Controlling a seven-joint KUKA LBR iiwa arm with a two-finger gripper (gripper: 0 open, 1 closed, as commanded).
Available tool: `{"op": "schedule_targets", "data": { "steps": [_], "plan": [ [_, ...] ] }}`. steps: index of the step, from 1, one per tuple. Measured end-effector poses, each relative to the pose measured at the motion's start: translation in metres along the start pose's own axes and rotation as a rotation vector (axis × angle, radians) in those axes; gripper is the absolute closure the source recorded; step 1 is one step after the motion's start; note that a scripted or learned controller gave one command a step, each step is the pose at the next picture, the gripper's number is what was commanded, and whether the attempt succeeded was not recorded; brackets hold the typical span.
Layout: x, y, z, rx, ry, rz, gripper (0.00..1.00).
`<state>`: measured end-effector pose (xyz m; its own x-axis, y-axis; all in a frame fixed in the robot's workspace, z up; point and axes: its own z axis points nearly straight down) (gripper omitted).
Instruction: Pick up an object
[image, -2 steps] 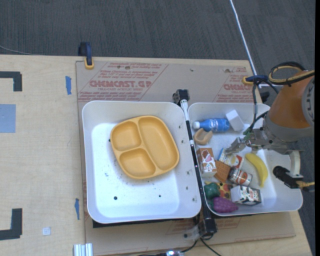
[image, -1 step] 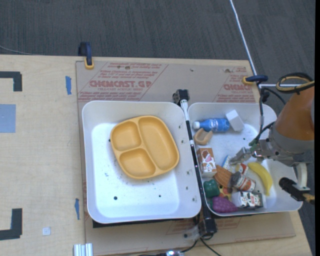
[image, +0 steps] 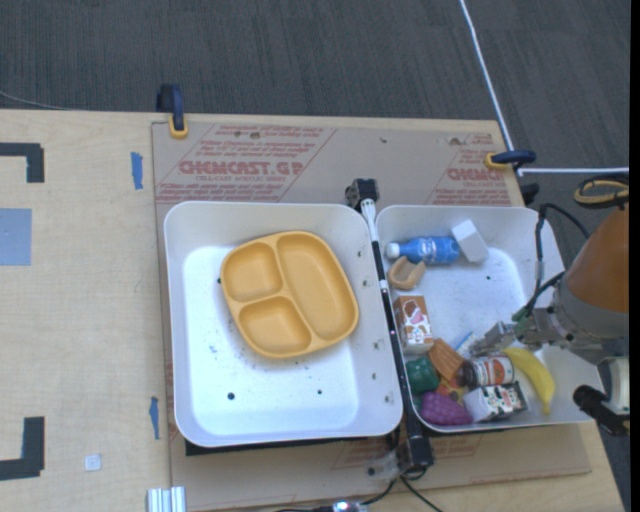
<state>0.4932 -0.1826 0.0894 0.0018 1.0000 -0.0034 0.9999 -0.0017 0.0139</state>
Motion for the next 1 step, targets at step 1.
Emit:
{"op": "schedule_targets", "data": {
  "steps": [1],
  "plan": [
    [-0.0139, -0.0085, -0.0001, 0.000, 0.004, -0.002, 0.00]
  ]
}}
